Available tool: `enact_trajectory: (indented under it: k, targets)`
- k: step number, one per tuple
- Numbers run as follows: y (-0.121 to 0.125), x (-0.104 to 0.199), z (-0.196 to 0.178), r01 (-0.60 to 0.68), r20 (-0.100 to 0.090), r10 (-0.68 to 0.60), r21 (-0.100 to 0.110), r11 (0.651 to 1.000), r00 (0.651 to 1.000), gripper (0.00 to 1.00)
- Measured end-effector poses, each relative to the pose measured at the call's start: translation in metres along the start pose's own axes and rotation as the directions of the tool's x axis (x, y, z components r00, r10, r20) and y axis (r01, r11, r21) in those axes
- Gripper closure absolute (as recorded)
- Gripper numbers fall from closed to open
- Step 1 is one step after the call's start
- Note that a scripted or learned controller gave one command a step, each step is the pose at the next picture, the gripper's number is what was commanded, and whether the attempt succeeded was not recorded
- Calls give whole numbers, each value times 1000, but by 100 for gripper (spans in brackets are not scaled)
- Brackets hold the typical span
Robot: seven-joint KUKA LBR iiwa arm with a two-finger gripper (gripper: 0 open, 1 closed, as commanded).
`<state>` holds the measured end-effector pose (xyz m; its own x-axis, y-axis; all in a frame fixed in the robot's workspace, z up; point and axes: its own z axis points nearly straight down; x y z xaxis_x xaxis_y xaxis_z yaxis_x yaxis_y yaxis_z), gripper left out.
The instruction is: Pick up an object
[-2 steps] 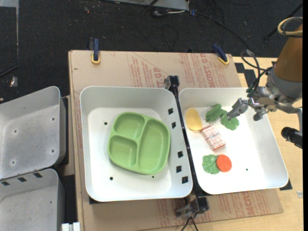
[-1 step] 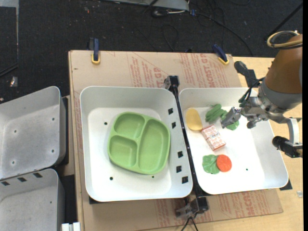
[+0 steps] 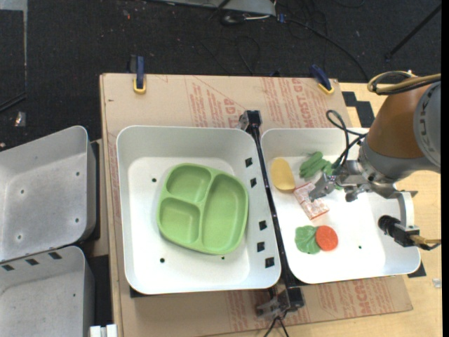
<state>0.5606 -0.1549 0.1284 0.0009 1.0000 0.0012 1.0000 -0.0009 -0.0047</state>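
Packet: small clear plastic packet with red-pink print (image 3: 309, 200), lying on the floor of the right white bin (image 3: 365, 258), directly under and touching the fingertips.
Gripper: two-finger gripper (image 3: 323, 185) at the end of the grey arm with orange band (image 3: 400, 128); fingers down at the packet's upper edge, whether spread or clamped cannot be made out.
Yellow item: pale yellow oval piece (image 3: 283, 174), just left of the fingers.
Green leafy item: (image 3: 314, 164), just above the fingers.
Disc pair: orange-red round disc (image 3: 326, 239) touching a green leaf-shaped piece (image 3: 306, 239), below the fingers, near.
Left white bin: (image 3: 140, 258), well left of the fingers, holding a light green three-compartment plastic plate (image 3: 203, 208).
Tabletop: brown cardboard sheet (image 3: 189, 97) under both bins.
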Motion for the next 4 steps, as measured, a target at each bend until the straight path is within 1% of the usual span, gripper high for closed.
enact_trajectory:
  k: [1,2,3,4]
  targets:
    - [1,-1,-14,-1,2,1,-6,1000,1000,100]
    - [-3,4,-59,3,2,-3,-9,1000,1000,100]
    - [-9,11,-115,4,3,-4,-10,1000,1000,100]
    - [-8,11,-168,4,3,-4,-10,1000,1000,100]
